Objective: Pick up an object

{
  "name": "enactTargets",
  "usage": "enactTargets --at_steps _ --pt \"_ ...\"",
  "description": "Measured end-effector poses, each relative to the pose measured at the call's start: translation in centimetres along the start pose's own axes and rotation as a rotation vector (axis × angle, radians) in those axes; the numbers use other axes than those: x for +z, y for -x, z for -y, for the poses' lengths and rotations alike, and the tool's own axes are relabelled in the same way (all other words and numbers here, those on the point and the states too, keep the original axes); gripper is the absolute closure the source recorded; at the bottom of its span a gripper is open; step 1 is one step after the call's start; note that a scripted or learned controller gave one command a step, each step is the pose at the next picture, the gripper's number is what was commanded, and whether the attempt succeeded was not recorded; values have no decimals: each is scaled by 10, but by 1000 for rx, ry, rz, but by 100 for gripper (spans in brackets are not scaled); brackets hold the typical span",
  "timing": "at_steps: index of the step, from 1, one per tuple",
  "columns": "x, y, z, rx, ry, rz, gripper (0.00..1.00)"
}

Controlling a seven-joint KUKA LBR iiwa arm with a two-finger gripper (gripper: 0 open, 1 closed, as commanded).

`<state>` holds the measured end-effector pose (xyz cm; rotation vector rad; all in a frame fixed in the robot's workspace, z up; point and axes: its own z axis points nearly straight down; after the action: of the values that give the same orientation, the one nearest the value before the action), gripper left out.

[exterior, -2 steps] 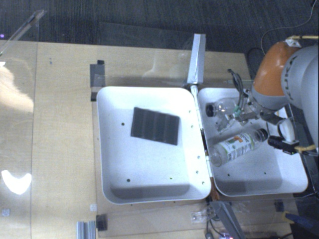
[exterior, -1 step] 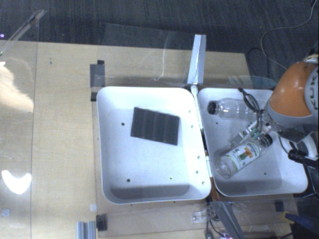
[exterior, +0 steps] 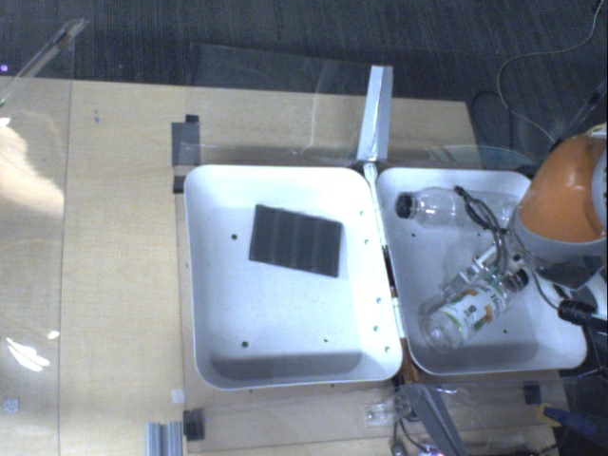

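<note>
In the right bin point(exterior: 551, 350) a clear plastic bottle with a black cap point(exterior: 432, 207) lies on its side near the far wall. A second clear bottle with a printed label point(exterior: 459, 314) lies tilted near the front. My gripper point(exterior: 496, 272) hangs low over the upper end of that labelled bottle, at or just above it. The arm's orange band point(exterior: 562, 198) and grey wrist hide the bin's right part. A dark grey ribbed rectangular pad point(exterior: 295, 240) lies flat in the left bin point(exterior: 285, 350).
A raised divider point(exterior: 385, 255) separates the two bins. A metal post point(exterior: 376, 112) stands behind their junction. Clear acrylic panels point(exterior: 57, 46) edge the wooden bench at left and back. Cables point(exterior: 570, 307) trail at the right.
</note>
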<state>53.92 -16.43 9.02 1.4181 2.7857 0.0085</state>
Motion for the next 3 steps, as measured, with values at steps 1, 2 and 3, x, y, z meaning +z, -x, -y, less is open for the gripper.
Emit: enactTargets --at_steps 1,2,3 --pt "-13 2 -4 -1 8 8 100" --pt "-13 2 -4 -1 8 7 0" --pt "2 6 -59 -7 0 -2 0"
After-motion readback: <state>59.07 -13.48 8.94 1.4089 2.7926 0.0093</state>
